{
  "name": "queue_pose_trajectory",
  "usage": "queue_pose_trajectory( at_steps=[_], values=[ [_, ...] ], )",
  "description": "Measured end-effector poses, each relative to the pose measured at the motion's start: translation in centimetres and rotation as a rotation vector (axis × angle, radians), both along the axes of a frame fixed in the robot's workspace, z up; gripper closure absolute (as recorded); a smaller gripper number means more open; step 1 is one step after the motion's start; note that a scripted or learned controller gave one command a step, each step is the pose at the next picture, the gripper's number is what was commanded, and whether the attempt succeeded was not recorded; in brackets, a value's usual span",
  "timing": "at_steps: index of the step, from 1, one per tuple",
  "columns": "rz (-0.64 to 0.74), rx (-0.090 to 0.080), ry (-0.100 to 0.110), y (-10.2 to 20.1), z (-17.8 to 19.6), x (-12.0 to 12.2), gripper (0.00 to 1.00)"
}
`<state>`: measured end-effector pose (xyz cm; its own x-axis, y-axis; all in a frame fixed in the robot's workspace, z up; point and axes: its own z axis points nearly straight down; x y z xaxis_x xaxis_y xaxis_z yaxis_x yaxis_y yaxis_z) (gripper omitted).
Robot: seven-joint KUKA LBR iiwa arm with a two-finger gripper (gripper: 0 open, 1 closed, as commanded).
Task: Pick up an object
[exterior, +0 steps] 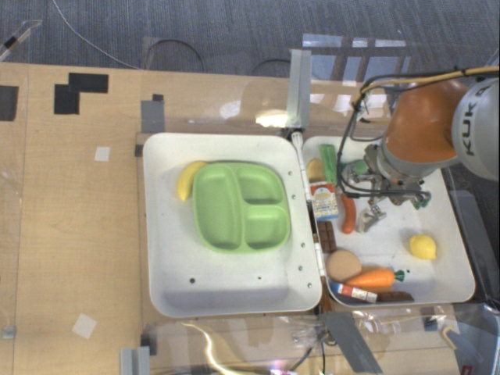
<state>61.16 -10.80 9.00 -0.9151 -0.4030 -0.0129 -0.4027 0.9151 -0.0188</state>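
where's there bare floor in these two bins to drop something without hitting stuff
Left bin: a wide bare strip along the near wall below the green divided plate, plus a narrower strip on its left beneath the banana. Right bin: bare floor between the lemon and carrot. Its left edge is crowded, and the hand hangs over the middle.
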Motion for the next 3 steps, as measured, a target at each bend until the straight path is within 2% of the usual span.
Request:
queue_pose_trajectory(
  at_steps=[1, 2, 3],
  values=[
    [0.007, 0.008, -0.011, 0.6, 1.3, 0.4, 1.00],
    [-0.032, 0.015, 0.002, 7.6, 12.0, -1.8, 1.00],
    [-0.098, 0.019, 0.007, 14.7, 15.9, 5.1, 1.00]
  ],
)
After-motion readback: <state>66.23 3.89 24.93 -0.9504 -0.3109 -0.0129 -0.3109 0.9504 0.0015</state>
